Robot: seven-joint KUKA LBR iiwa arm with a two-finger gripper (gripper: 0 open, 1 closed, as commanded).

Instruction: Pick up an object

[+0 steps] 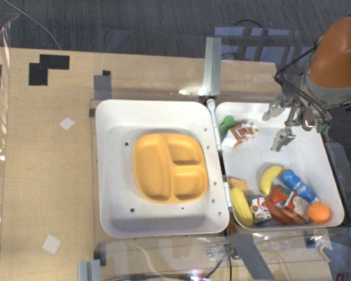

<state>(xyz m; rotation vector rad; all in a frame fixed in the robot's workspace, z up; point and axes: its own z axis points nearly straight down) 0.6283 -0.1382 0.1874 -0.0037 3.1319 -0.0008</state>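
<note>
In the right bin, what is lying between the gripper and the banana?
Nothing lies there. In the camera view, the stretch between the gripper and the banana is bare white floor of the right bin.

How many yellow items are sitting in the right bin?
2: a banana mid-bin beside the blue packet, and a corn cob at the near left corner. The pile may hide more.

You look down at a slant from one fixed camera above the bench (41,174), both bins left of the gripper (284,130).
</note>
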